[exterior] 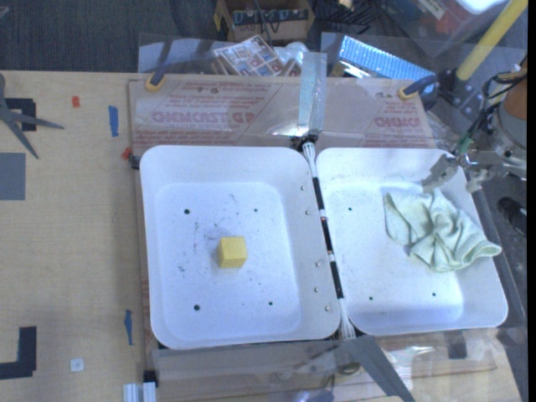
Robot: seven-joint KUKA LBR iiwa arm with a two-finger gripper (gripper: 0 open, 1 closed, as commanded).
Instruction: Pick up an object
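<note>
Bins [167, 167] number two: one yellow block [232, 252], one pale cloth [434, 229]; jaws [456, 167] spread open, holding nothing.

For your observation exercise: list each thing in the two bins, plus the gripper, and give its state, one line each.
Block: yellow, lying flat in the left bin, untouched.
Cloth: pale green, crumpled, lying in the right bin.
Gripper: above the right bin's far right corner, near the cloth's top edge, holding nothing visible.
</note>
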